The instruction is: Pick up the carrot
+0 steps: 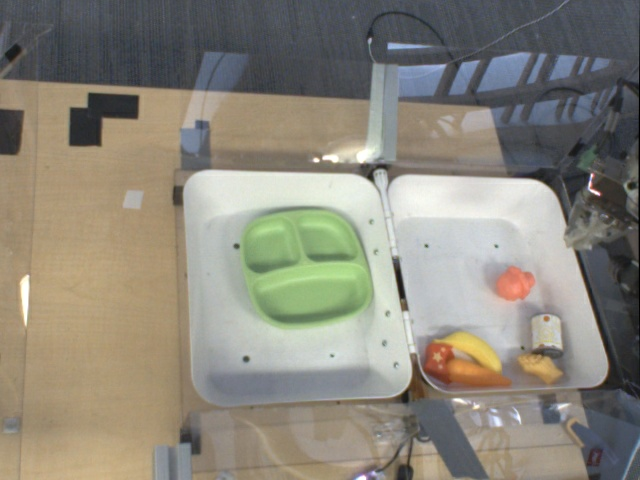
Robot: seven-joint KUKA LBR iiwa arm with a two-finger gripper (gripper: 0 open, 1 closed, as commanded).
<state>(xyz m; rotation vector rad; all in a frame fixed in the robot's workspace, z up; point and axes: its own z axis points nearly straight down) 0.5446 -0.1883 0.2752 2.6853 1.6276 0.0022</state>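
Note:
The orange carrot (477,374) lies along the front wall of the right bin (470,208), just below a yellow banana (472,349) and beside a red piece of fruit (437,356). My gripper (598,218) hangs at the far right edge of the view, over the right bin's outer rim and well away from the carrot. Nothing shows between its fingers.
An orange-pink lumpy toy (515,284), a small tin can (545,333) and a tan food piece (541,367) also sit in the right bin. A green divided plate (305,267) rests in the left bin (215,298). A metal post (383,108) stands behind the bins.

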